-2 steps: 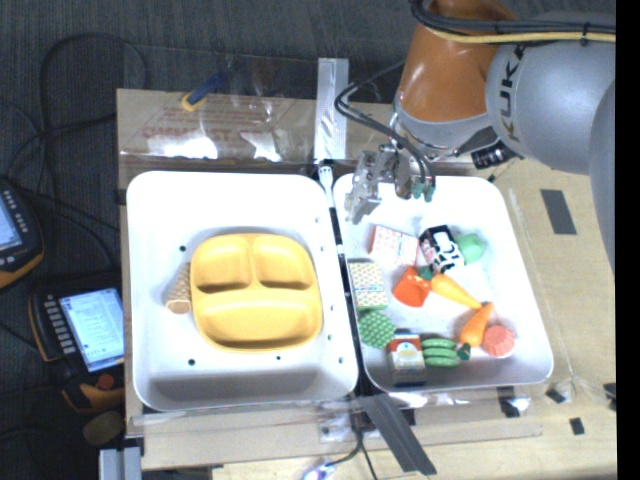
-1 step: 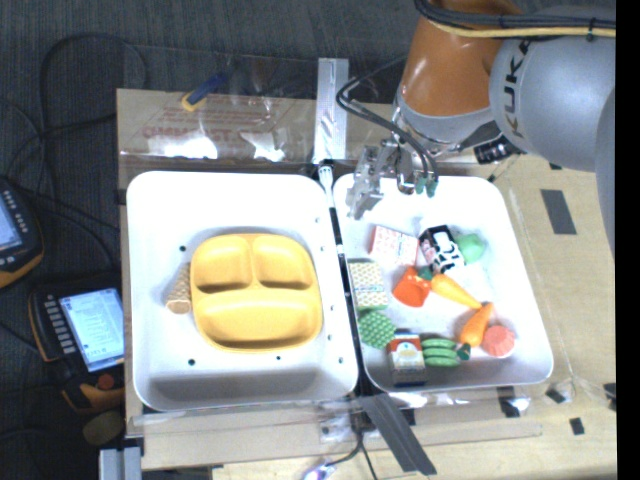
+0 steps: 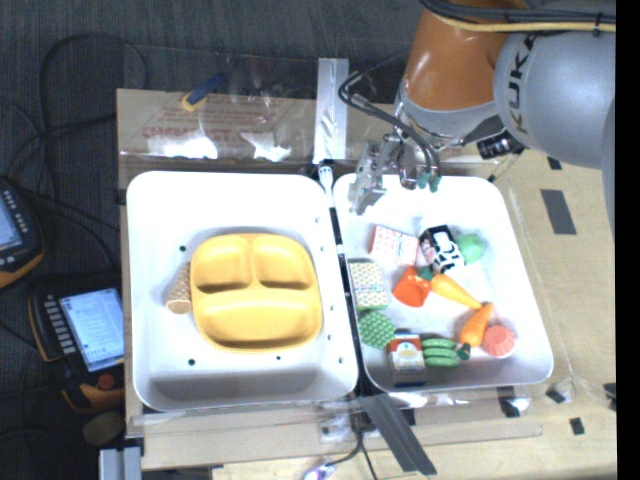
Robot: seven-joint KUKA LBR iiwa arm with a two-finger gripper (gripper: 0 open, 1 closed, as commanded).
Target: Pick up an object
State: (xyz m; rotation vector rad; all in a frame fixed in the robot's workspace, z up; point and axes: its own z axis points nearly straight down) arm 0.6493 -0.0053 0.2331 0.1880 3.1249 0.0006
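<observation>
While looking down at a slant on a pale tabletop (image 3: 575,268), showing two shallow white bins lying side by side. Reaching in from the upper right, showing a grey arm (image 3: 560,78) with an orange band (image 3: 455,43) above the wrist.

Filling most of the left bin (image 3: 150,218), showing a yellow divided tray (image 3: 255,288) lying flat, with a small tan ridged piece (image 3: 179,290) touching its left edge.

Hanging over the back left corner of the right bin (image 3: 510,218), just beside the seam between the bins, showing the gripper (image 3: 392,176). Not showing clearly how far open it is: cannot tell. Showing nothing clasped in it.

Holding the things to pick, all lying loose in the right bin, crowded toward its middle and front:
- lying nearest the gripper, a pink and white box (image 3: 392,240);
- sitting just right of that, a black and white toy (image 3: 440,248) touching a green piece (image 3: 472,246);
- lying along the left wall, a checkered packet (image 3: 366,280), with a green knobbly piece (image 3: 375,326) in front of it;
- sitting in the middle, an orange-red piece (image 3: 411,288) beside a yellow-orange cone (image 3: 455,290);
- lying toward the front right, a carrot (image 3: 475,323) next to a pink round piece (image 3: 499,340);
- lying at the front, a small red and white box (image 3: 405,353) touching a green pod (image 3: 440,351).
</observation>
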